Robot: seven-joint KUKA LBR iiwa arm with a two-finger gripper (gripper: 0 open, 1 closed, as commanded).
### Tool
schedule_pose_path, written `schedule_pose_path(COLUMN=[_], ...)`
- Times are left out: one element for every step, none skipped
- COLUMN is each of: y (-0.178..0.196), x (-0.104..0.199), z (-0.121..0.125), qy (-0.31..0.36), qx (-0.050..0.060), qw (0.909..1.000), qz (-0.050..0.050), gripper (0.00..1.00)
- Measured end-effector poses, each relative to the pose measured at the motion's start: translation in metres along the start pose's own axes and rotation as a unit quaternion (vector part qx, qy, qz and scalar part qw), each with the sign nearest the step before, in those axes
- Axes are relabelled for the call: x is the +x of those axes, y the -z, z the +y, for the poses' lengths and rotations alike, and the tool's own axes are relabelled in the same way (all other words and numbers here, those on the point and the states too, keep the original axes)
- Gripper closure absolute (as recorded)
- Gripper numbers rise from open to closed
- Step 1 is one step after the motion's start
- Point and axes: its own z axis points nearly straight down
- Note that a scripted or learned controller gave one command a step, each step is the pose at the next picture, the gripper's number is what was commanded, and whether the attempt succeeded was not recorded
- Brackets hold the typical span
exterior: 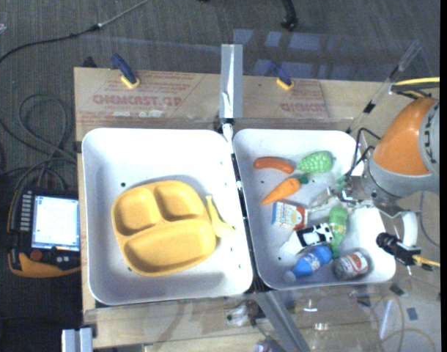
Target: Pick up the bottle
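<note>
A clear bottle with a blue label (310,262) lies on its side near the front wall of the right bin (247,218). A small green bottle (338,223) lies just behind it, toward the bin's right side. My gripper (346,190) hangs over the right part of this bin, just above and behind the green bottle, below the arm's orange band (403,147). Nothing shows as lifted off the bin floor.
The right bin also holds a sausage (273,165), a carrot (281,191), a green knobbly toy (316,161), a small carton (288,215), a black-and-white item (313,235) and a can (352,264). A yellow divided plate (163,226) lies in the left bin (99,160).
</note>
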Motion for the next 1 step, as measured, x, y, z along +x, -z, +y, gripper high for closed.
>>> schedule_pose_path(y=[0.0070], x=[-0.0024], z=[-0.0002], qy=[-0.001], qx=[-0.002], qw=[1.0000], qz=[-0.005], gripper=[1.00])
